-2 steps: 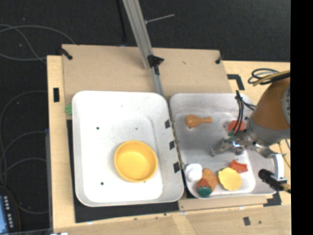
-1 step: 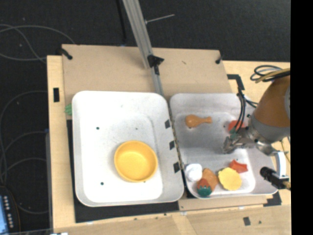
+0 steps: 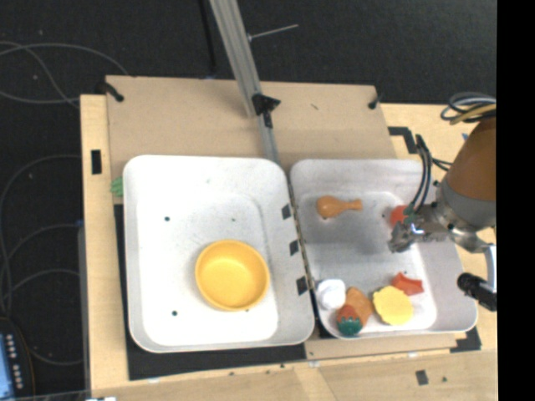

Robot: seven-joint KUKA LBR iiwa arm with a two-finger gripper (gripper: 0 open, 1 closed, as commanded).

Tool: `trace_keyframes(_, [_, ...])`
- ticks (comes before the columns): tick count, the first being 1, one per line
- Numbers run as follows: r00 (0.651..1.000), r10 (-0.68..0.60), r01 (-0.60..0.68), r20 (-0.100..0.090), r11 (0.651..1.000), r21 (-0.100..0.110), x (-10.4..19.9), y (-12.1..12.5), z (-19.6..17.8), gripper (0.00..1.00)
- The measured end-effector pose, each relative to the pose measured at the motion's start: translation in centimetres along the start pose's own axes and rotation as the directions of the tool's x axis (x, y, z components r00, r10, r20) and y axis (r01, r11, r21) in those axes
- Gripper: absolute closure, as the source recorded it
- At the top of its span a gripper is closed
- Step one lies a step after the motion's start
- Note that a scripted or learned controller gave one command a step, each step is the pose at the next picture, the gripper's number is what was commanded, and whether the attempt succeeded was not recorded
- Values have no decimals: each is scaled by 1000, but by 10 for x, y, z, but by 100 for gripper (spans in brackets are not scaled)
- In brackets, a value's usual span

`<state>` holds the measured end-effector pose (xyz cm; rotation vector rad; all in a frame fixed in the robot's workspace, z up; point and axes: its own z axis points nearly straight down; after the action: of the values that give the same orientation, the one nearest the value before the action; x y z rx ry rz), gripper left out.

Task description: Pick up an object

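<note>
The gripper hangs over the right-hand side of the right bin, its metal tip low above the bin floor. Whether it is open or closed cannot be told from this slanted look down, and nothing can be seen held in it. Just beside the tip, on the far side and touching or nearly touching it in this view, sits a small red piece. Behind the tip, toward the right, rise the grey wrist and the orange band of the arm.

To the left of the tip, across a bare stretch of bin floor, lies an orange drumstick-shaped toy, well apart from the gripper. Nearer the camera than the tip, along the bin's near wall, a cluster of things lies close together: a red-orange piece, a yellow disc-like object just beside it, then an orange carrot-like toy with a green end, and a small white object at the bin's near-left corner.

Farther left, past the wall between the bins, the left bin holds a yellow bowl, upright, toward its near side. A grey metal pole slants up from the far edge where the bins meet.
</note>
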<state>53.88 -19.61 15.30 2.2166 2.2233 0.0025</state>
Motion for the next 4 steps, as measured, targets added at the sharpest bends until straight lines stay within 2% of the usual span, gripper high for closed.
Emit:
trace_keyframes(1, [1000,-1,1,1,1000,-6,5,-5,-58,100])
trace_keyframes(2, [1000,-2,2,1,1000,-3,5,-3,-81,100])
trace_keyframes(3, [1000,-6,6,-2,1000,0,57,-5,-93,100])
trace_keyframes(4, [1000,-4,4,-1,1000,2,108,-19,-89,100])
